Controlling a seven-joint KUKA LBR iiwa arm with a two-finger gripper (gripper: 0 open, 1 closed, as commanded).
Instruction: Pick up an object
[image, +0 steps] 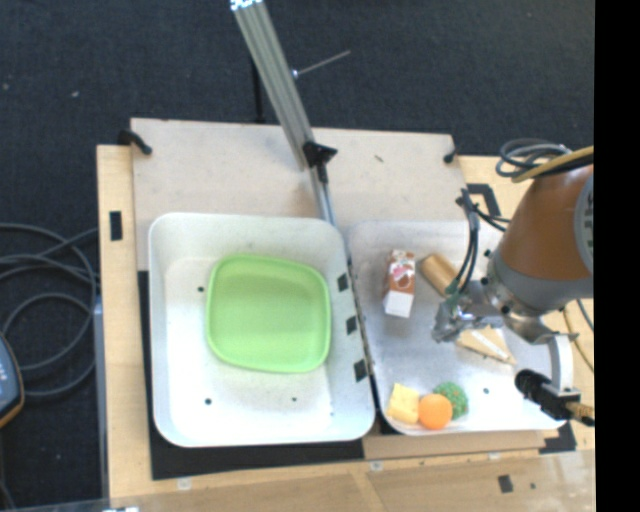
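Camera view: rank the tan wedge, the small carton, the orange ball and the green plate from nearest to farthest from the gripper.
From the gripper:
1. Tan wedge, just to its right in the right bin.
2. Small carton, up and to its left in the same bin.
3. Orange ball, at that bin's near edge.
4. Green plate, in the left bin.
The carton and the ball are close to call.

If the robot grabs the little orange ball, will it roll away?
Probably a bit. The orange ball looks round and smooth, so a nudge could send it rolling. But it sits against a yellow block and a green piece near the bin's wall, which might stop it.
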